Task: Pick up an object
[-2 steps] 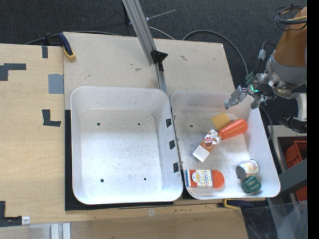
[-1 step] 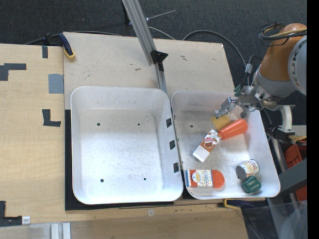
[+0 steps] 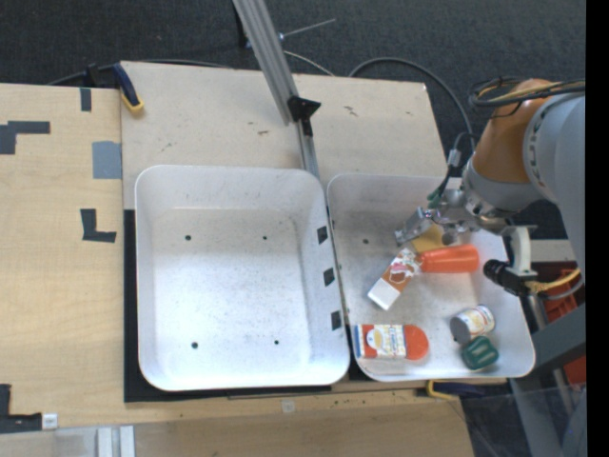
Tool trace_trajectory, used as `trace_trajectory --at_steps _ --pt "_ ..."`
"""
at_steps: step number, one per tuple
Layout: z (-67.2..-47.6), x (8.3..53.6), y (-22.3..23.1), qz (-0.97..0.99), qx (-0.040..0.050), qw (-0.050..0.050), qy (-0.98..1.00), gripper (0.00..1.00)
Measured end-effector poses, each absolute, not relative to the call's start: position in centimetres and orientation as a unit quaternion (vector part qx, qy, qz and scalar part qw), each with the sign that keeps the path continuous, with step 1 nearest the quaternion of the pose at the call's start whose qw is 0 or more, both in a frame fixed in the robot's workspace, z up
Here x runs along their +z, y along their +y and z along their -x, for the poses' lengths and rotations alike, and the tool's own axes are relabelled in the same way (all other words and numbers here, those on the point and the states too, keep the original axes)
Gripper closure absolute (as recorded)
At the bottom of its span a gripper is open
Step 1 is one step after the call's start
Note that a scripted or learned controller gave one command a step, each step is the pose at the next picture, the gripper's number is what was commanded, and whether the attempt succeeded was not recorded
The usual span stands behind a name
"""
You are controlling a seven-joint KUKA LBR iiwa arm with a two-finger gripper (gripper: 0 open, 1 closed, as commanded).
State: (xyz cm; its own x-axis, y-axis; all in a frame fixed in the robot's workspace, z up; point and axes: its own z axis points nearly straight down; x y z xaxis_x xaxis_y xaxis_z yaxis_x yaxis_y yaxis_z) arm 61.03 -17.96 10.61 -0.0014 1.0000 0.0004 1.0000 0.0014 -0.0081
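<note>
- Lying flat in the right bin (image 3: pixel 354 208), the orange tube (image 3: pixel 449 259) looks the likeliest target, though which object is meant I can only guess; nothing looks lifted yet.
- The gripper (image 3: pixel 425 225) hangs low just above the tube's left end; whether the pincer is apart or together I cannot tell, and nothing visibly sits in it.
- A small white-and-red bottle (image 3: pixel 394 280) lies tilted, touching the tube's left end.
- Nearer the front sit an orange-and-white packet (image 3: pixel 390 342), a grey can (image 3: pixel 472 323) and a green piece (image 3: pixel 481 354).
- My read: the approach is made; the grasp and lift remain.
</note>
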Motion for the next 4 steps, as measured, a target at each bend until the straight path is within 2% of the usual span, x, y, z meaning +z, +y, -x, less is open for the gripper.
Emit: trace_trajectory --at_steps 1,2,3,4 --pt "-61.0 8.8 -17.9 0.706 0.0013 0.000 -0.708 0.00" --pt "-61.1 9.9 -17.8 0.706 0.0006 -0.001 -0.708 1.00" --pt "-61.7 16.2 -17.4 0.706 -0.0015 -0.002 -0.708 1.00" --pt "-61.4 20.6 -16.9 0.706 -0.0010 -0.001 -0.708 1.00"
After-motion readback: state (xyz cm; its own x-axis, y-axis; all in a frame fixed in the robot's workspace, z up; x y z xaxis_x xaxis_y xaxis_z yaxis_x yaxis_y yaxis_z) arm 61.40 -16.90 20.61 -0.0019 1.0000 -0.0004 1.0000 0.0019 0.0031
